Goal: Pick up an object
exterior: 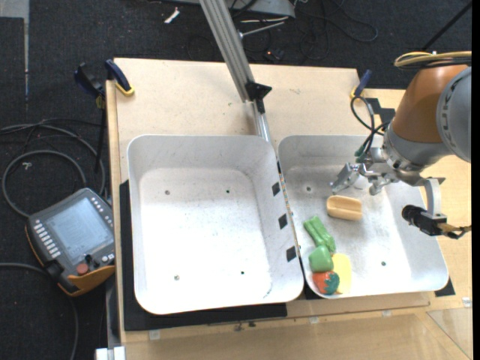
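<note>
The tan block (344,207) lay in the right bin (420,276), near its middle, flat on the white floor and clear of the walls. The hand (358,175) hung just above and behind it, and whether it stood open or closed I cannot tell from this slanted view; nothing could be seen held in it. The arm (427,118) reached in from the right, its orange band above the wrist.

3 more things sat bunched in the bin's front-left corner: a green piece (319,232), a yellow piece (341,265) and a red and green piece (327,281), touching or nearly touching one another. The left bin (150,201) lay alongside on the surface (187,96).

The block looked like a small toy, probably light and fairly stiff, perhaps foam or plastic, with a smooth skin that could slide on the bin floor if nudged. Its shape seemed oblong with rounded ends, so the surest hold would be across the short width at the middle, coming straight down. Standing alone, it looked an easier target than the crowded corner pieces.
</note>
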`<act>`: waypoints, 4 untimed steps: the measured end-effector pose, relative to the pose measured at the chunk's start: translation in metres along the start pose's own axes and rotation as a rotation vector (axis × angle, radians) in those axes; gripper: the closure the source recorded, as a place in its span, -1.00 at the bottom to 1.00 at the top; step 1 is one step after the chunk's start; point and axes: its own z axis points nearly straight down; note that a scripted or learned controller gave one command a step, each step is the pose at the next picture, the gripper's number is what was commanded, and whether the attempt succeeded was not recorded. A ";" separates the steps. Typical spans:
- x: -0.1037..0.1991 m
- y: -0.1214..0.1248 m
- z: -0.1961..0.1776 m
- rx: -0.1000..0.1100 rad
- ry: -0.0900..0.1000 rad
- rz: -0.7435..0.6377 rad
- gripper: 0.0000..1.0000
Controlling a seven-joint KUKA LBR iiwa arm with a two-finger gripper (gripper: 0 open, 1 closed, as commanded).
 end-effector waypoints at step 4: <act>0.006 0.003 -0.071 -0.011 -0.003 -0.001 1.00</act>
